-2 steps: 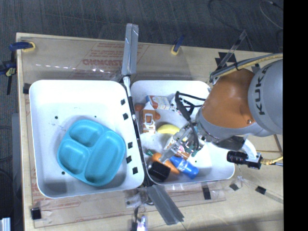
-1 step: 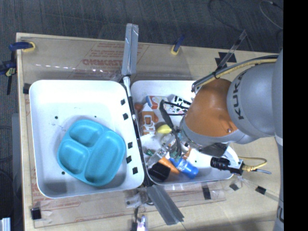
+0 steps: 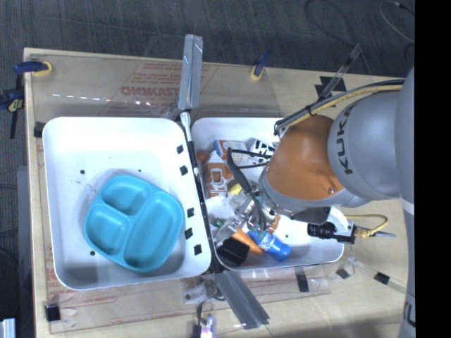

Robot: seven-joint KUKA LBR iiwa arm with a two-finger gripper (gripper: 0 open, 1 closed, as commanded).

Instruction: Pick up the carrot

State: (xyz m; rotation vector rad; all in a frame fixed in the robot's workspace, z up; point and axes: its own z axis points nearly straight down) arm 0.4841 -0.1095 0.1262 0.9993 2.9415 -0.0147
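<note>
On the worktop (image 3: pixel 366 287), the left bin (image 3: pixel 63 146) holds a blue divided plate (image 3: pixel 135 221). The right bin (image 3: pixel 232 129) holds clutter: the carrot (image 3: pixel 244 238) near its front wall, beside a blue bottle (image 3: pixel 271 245). The claw (image 3: pixel 250 213) sits just above them; its state cannot be told.

arm (image 3: pixel 331 164) hides pincer tips; carrot (image 3: pixel 242 236) partly covered

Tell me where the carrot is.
The carrot lies in the right bin, near its front wall, between a black object and a blue bottle.
</note>
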